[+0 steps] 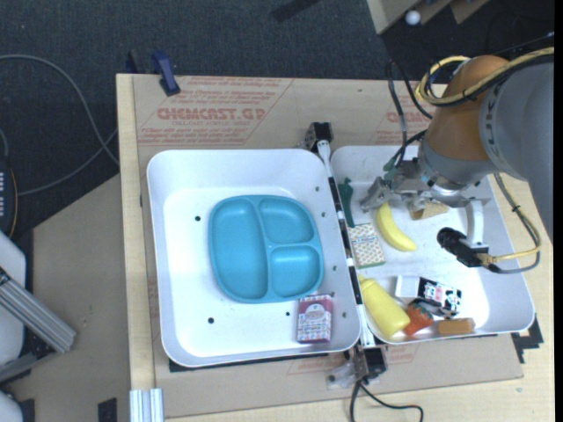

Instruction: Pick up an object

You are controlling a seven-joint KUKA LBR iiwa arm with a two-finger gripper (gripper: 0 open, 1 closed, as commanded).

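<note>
Right white bin [519, 301]: curved yellow banana [395, 229] beside gripper [388, 193], finger state perhaps hidden, unclear

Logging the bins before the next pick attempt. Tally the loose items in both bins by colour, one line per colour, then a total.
Blue: 1, the divided plate in the left bin
Pink: 1, the small packet in the left bin
Yellow: 2, the banana and the yellow bottle in the right bin
Pale patterned: 1, the sachet
Black and white: 1, the small pack
Orange-brown: 1, the piece
Total: 7
</note>
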